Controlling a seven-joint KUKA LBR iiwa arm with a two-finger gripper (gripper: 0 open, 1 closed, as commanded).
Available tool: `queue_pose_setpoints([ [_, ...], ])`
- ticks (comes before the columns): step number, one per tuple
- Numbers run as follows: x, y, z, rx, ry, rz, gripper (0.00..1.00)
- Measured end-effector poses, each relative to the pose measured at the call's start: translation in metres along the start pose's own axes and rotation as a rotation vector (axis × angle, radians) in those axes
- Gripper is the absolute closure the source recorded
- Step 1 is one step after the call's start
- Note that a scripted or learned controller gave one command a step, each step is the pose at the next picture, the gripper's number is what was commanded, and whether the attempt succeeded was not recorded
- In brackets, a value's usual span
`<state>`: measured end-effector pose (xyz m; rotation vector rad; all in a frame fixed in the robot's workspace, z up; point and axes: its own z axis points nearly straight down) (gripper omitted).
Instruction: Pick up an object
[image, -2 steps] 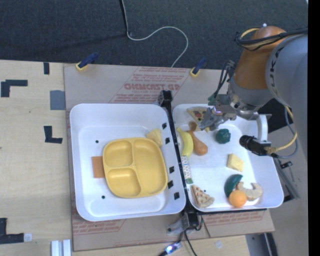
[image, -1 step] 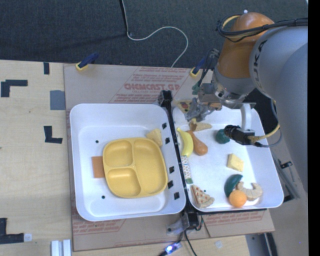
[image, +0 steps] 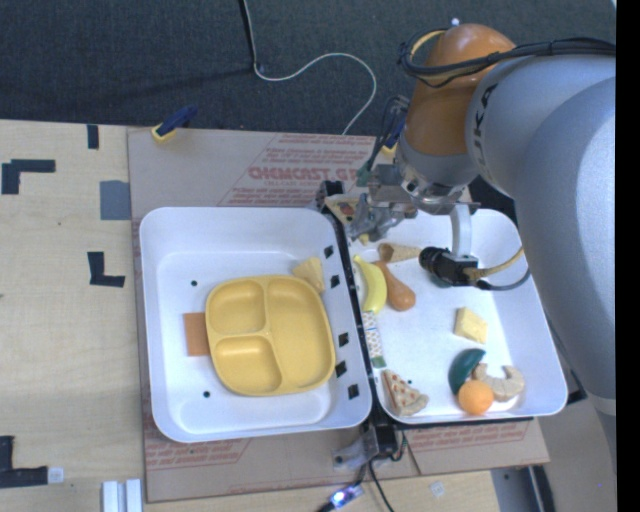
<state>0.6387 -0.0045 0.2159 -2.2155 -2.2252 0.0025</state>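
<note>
We judge the step to be the approach: the arm (image: 530, 110) reaches in from the right, and its gripper (image: 375, 215) hangs over the top left corner of the right bin (image: 535, 330), close to the wall shared with the left bin (image: 160, 300). We cannot tell how its fingers stand, and we see nothing held. The left bin bears a yellow tray (image: 270, 333); room around it is scant. The nearest pick is the banana (image: 373, 285), just beside the shared wall and touching a brown drumstick (image: 397, 290). We think the next move calls for a straight descent, clear of that wall. The cheese (image: 470, 325) lies well apart, with open floor around it.
</note>
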Motion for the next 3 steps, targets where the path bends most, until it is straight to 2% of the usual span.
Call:
queue_pose_setpoints([
  [1, -0.0075, -0.0056, -0.0165, -0.001, 0.000, 0.003, 1.00],
  [3, -0.0151, -0.0018, -0.0158, 0.000, -0.001, 0.004, 1.00],
])
